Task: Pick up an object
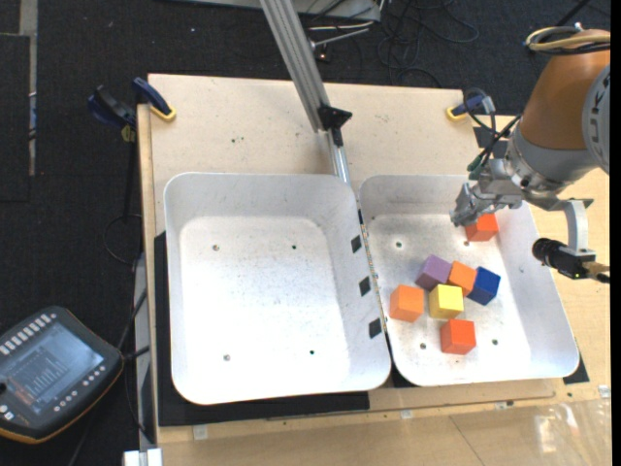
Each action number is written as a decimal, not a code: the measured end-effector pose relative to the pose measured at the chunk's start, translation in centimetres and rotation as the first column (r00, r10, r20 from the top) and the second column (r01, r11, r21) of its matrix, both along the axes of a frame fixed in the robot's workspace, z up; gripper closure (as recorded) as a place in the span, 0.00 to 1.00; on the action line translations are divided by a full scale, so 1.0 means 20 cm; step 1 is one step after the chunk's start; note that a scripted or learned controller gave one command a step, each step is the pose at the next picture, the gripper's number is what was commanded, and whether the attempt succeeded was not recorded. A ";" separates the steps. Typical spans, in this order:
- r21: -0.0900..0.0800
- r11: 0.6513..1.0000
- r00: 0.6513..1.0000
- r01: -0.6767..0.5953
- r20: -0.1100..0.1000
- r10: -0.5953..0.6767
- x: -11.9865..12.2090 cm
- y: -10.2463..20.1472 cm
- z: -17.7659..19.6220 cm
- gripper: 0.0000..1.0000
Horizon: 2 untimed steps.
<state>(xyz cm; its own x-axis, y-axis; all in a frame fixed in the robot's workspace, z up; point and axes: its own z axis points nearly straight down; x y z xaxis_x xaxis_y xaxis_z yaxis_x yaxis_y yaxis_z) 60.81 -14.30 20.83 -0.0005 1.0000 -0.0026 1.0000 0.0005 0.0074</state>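
Looking from the left, I see a grey pendant (44, 372) lying on the dark floor off the bench's corner. Next comes the left bin (194, 260), its white floor speckled with small dark marks. A slanted metal pole (296, 56) runs down from the top to the seam between the bins. The right bin (543, 343) holds the blocks. An orange cube (408, 302) lies nearest the seam, then a purple cube (435, 270), and a yellow cube (447, 301) touching it below. A second orange cube (462, 277) sits just right of the purple one, with a blue cube (485, 284) beside it. A red cube (458, 336) lies a little apart, nearer the front rim. Farther back, a red block (481, 226) sits directly under my gripper (475, 209), which is down on top of it. I cannot tell how wide my gripper stands or whether it has hold of the block.
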 end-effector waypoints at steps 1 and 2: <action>0.001 1.000 1.000 -0.002 -0.002 0.002 0.01 0.00 0.16 1.00; 0.004 1.000 1.000 -0.006 -0.010 0.006 -0.13 0.26 0.12 1.00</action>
